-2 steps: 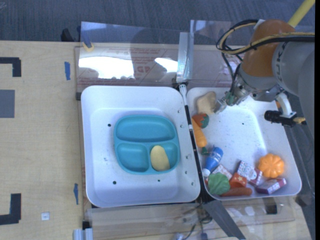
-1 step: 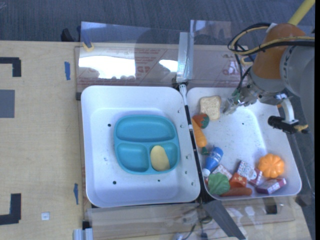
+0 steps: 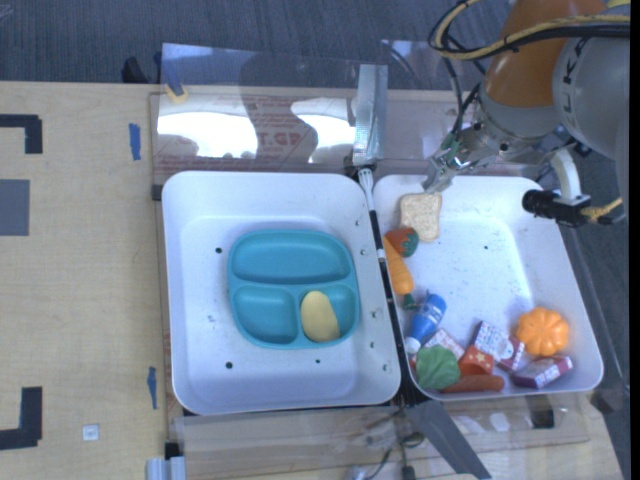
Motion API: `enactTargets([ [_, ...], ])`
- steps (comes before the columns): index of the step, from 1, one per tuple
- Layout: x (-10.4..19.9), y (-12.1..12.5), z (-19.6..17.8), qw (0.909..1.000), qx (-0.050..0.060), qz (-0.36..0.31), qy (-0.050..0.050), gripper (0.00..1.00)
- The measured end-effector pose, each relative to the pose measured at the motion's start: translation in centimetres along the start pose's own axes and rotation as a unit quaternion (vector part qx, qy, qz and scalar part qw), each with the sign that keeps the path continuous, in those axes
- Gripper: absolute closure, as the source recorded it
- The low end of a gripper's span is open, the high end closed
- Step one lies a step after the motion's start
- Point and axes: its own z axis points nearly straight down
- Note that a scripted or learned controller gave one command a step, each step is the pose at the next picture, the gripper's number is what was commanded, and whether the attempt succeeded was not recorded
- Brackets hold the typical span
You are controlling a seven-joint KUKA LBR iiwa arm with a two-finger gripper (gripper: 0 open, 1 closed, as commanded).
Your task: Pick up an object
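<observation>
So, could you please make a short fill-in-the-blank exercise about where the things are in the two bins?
1. The blue tray lies in the ____ bin.
2. The yellow object rests in one of the tray's ____ compartments.
3. The orange pumpkin sits in the ____ bin.
4. The gripper hangs near the slice of ____.

Missing words: left; lower; right; bread

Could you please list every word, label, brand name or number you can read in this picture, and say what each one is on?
No text can be read with certainty.
Dark letters on the grey arm housing: cut off at the orange band, not readable.
Reddish print on the brown cardboard panel behind the bins: washed out by glare.
Print on the small red-and-white packet in the right white bin: too small to read.
</observation>
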Motion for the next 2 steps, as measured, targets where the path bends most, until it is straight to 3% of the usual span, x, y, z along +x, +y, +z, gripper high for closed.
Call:
enactTargets([
  [1,-2.1,-0.9,-8.3,0.9882,0.003,-0.153,0.000,1.00],
  [2,-1.6,-3.1,-1.3,0.9989,0.010,0.045,0.003,1.00],
])
